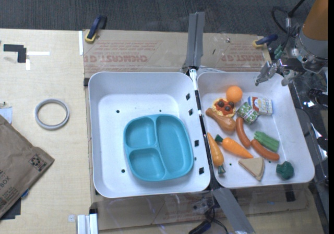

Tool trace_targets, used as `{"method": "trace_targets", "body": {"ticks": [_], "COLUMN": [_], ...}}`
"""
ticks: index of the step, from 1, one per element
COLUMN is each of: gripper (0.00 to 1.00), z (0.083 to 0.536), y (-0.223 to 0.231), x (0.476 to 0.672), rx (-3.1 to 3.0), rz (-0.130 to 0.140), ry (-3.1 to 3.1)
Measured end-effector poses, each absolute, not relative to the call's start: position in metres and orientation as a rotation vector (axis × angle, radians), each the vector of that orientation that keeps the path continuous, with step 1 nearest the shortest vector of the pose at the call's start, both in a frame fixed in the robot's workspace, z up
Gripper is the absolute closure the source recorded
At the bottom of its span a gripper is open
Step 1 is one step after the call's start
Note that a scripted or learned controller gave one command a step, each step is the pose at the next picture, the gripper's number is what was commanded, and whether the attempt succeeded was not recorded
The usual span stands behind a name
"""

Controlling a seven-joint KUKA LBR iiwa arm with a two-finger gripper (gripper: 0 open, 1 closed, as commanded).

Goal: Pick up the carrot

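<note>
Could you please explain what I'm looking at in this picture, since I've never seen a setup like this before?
This is one camera fixed above a workbench, looking down at a slant. The grey and orange shape at the upper right is a robot arm; its gripper hangs over the top edge of the right bin, and nothing is visibly held in it. Two shallow white bins sit side by side. The left bin holds a blue divided plate. The right bin holds toy food: the carrot the robot is meant to pick up, an orange, a pizza slice, sausages, green vegetables and a wedge of bread. A roll of tape lies on the bench to the left.
</note>
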State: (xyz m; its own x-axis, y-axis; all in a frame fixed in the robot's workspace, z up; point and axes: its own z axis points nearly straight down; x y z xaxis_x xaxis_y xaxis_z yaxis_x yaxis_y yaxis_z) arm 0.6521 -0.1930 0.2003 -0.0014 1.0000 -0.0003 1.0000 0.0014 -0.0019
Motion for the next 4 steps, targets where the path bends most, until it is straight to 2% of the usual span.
{"method": "trace_targets", "body": {"ticks": [1, 2, 3, 4], "gripper": [0.00, 0.00, 1.00, 1.00], "z": [0.124, 0.093, 0.102, 0.192], "y": [-0.119, -0.118, -0.119, -0.044], "x": [0.657, 0.659, 0.659, 0.659], "rx": [-2.530, -2.566, -2.565, -2.532], "rz": [0.006, 0.001, 0.005, 0.002], "ry": [-1.858, -1.811, -1.815, -1.858]}}
